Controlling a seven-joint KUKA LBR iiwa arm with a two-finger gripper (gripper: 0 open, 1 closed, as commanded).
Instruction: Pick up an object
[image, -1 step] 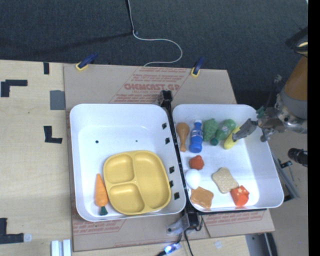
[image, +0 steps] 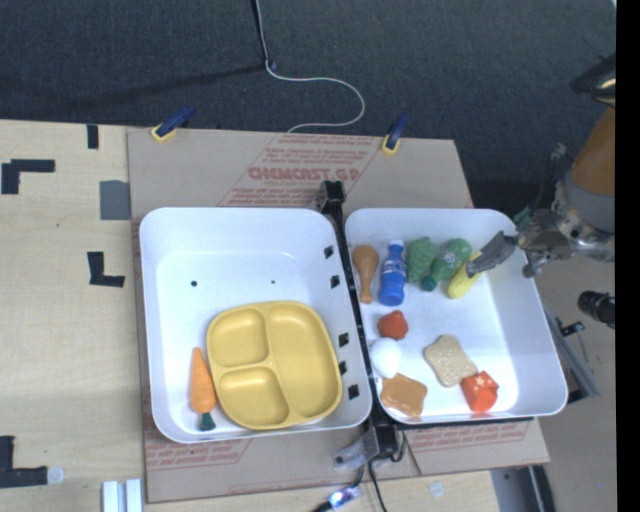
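My gripper (image: 509, 258) hangs over the upper right part of the right bin (image: 535, 330), open, with nothing between its fingers. One dark finger (image: 488, 254) points toward a yellow piece (image: 461, 282) just left of it. Along the bin's top sit a tan drumstick (image: 366, 268), a blue bottle (image: 391, 272) and two green vegetables (image: 437, 258). Lower down lie a red tomato (image: 394, 325), a white egg (image: 386, 357), a bread slice (image: 449, 360), an orange-brown pastry (image: 404, 395) and a red pepper (image: 481, 391).
The left bin (image: 170, 250) holds a yellow divided plate (image: 272, 362) and a carrot (image: 201, 385) beside it at the lower left. A black divider clip (image: 332, 195) joins the bins at the top. The arm's orange band (image: 598, 150) is at the right edge.
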